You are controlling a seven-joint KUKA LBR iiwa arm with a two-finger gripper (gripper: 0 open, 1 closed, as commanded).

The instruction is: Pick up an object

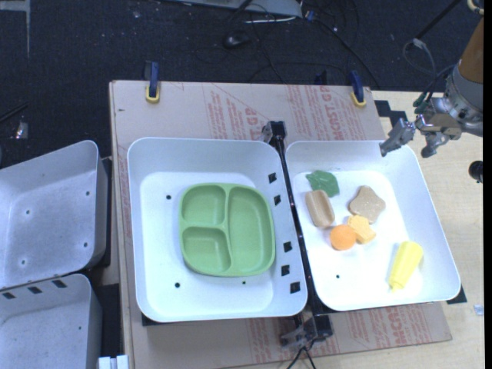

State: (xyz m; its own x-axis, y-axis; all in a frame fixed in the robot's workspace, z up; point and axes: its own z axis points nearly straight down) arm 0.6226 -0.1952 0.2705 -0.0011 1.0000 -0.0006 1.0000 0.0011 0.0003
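Over the far right corner of the right bin (430,206), the gripper (412,138) is hovering with its two fingers spread apart and nothing sitting between them. Most of the arm (470,68) is running off the right edge of the view, so just its grey wrist and a patch of orange are showing.

Five small objects are lying on the right bin's floor. A green leafy piece (324,181) is sitting nearest the far side; its exact form is hard to make out. Just in front of it a tan hot dog (320,207) is lying with its long axis running from far to near, tilting slightly rightward at the near end. A tan bread-like piece (367,203) is resting to its right, well below the gripper. Next to it toward the near side, an orange ball (343,237) and a yellow-orange chunk (362,229) are touching each other. A yellow corn cob (404,264) is lying apart near the right wall, its long axis slanting from far right to near left.

A green divided plate (227,230) with three compartments is sitting in the middle of the left bin (150,206).
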